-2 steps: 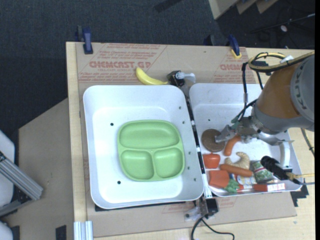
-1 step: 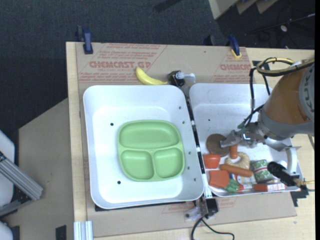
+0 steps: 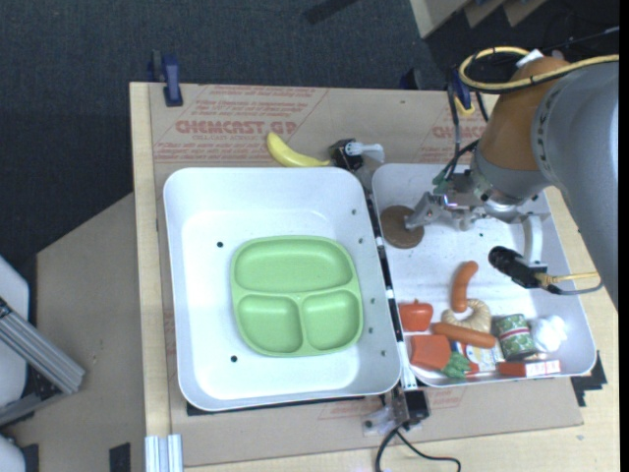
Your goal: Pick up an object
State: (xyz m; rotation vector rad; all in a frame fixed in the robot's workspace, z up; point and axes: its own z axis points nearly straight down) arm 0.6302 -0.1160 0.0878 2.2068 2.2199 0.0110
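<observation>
— Where is the arm's two-finger gripper (image 3: 444, 207)?

— Low in the right white bin (image 3: 582, 347), at its far end, just beside a flat brown disc (image 3: 400, 226).

— Clenched or released?

— I cannot tell (the wrist hides it).

— And the things to pick?

— Two orange sausages (image 3: 464, 285), a red block (image 3: 428, 352) and a small green-labelled can (image 3: 512, 335) lie at the near end. The left white bin (image 3: 197, 214) holds a green three-compartment plastic tray (image 3: 295, 295).
</observation>
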